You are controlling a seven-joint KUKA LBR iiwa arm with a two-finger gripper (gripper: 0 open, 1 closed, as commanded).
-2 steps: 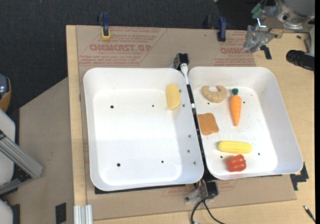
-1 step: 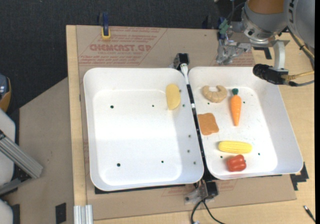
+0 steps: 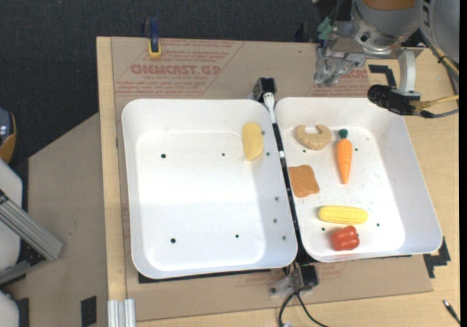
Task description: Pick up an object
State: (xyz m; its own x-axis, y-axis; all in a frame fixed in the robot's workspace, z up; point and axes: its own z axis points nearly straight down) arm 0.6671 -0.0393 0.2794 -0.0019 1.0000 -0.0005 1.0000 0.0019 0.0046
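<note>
My gripper (image 3: pixel 332 74) hangs above the far edge of the right bin (image 3: pixel 408 172), with nothing between its fingers. In that bin lie a tan croissant-like pastry (image 3: pixel 314 136), an orange carrot (image 3: pixel 344 158), a brown toast slice (image 3: pixel 303 181), a yellow corn cob (image 3: pixel 343 214) and a red pepper (image 3: pixel 345 238). A pale yellow piece (image 3: pixel 252 141) rests at the right side of the left bin (image 3: pixel 146 172). The pastry is the item nearest the gripper, just below and left of it.
A black clamp (image 3: pixel 264 89) sits at the far end of the seam between the bins. A blue and yellow clamp (image 3: pixel 153 35) stands at the bench's far left. A black fitting with a cable (image 3: pixel 398 99) overhangs the right bin's far right corner.
</note>
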